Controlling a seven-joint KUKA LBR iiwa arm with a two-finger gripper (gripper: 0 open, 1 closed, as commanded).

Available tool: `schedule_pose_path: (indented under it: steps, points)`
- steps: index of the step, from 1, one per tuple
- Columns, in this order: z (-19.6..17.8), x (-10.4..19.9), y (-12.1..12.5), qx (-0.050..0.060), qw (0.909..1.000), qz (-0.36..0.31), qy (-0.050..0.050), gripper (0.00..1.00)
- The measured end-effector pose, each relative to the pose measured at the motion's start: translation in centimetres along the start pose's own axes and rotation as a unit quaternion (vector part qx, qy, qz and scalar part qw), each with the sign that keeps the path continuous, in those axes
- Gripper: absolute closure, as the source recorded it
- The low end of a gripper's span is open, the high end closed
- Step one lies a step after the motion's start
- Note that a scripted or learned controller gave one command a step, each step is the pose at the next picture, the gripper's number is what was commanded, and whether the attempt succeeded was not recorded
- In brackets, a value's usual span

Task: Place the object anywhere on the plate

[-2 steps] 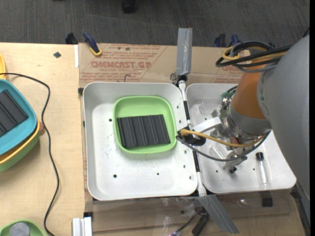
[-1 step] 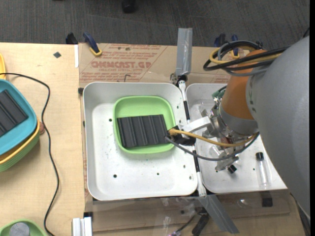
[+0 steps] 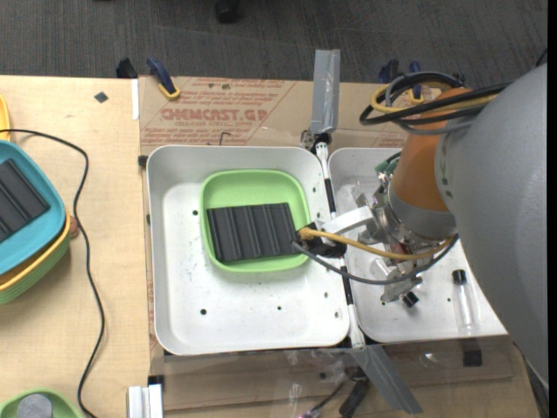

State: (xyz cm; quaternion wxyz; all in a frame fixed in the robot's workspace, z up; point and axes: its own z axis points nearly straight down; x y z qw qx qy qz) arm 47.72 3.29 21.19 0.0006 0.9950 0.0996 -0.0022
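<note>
A light green square plate (image 3: pixel 257 185) sits in the left white bin (image 3: pixel 174 303). A black ribbed flat slab (image 3: pixel 252 232) lies on the plate, covering its front half, with nothing touching it. My gripper (image 3: pixel 399 287) hangs below the grey and orange wrist over the right bin (image 3: pixel 435 325), near the divider between the two bins. The wrist hides most of it from above, and I see nothing held in it.
A clear tube with a black cap (image 3: pixel 462 300) lies at the right bin's front right. A small dark piece (image 3: pixel 409 299) lies just beside the gripper. Stacked teal and yellow trays (image 3: pixel 26 225) and a black cable (image 3: pixel 87 259) are on the wooden bench at left.
</note>
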Motion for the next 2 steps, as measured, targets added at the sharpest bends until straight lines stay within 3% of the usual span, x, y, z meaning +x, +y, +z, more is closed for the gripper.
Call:
schedule_pose_path:
  steps: [2]
  points:
    - [-0.80, -0.06, 0.53, 0.000, 1.0000, 0.000, 0.001, 0.00]
